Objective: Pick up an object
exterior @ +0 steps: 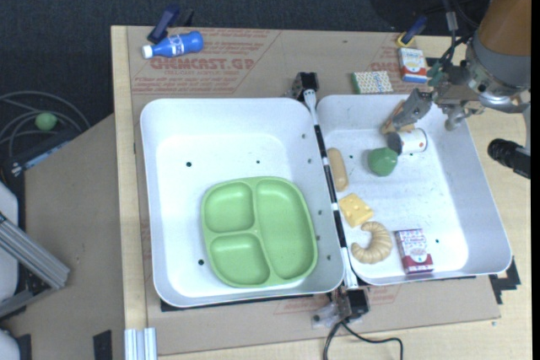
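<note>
Tool [403, 124], grip state unclear, hovers right of centre; descend squarely over the round green ball [382, 161] before closing.

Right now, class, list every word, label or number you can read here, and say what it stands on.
Red printing on the cardboard sheet beside the blue bottle: too blurred to read with confidence.
Small red box in the right bin: print too small to read.
Small cards above that bin: unreadable.
</note>
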`<state>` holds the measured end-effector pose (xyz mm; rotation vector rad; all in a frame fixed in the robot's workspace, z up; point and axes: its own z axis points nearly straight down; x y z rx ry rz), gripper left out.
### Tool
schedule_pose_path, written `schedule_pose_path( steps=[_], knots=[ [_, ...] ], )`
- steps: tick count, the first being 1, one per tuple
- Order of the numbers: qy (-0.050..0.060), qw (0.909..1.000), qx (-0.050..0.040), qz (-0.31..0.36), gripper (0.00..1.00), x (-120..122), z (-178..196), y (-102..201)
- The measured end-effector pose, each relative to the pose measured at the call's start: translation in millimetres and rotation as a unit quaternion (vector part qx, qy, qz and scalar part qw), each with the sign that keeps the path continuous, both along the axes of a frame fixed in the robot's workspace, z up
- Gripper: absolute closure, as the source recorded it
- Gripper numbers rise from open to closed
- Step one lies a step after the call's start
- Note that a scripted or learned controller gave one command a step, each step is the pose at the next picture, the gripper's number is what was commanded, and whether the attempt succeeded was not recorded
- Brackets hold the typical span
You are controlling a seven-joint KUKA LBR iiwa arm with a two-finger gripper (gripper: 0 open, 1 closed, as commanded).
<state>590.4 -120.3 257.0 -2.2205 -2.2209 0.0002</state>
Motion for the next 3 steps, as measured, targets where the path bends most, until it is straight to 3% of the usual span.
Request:
schedule_pose_path(
  steps=[1,2,3],
  knots=[
    [-0.001,1.0,-0.0005,0.0,0.0,7,-172,-19],
    [-0.002,1.0,-0.0009,-0.001,1.0,8,-162,-19],
    [-0.002,1.0,0.0002,0.001,1.0,-15,-71,66]
  ],
)
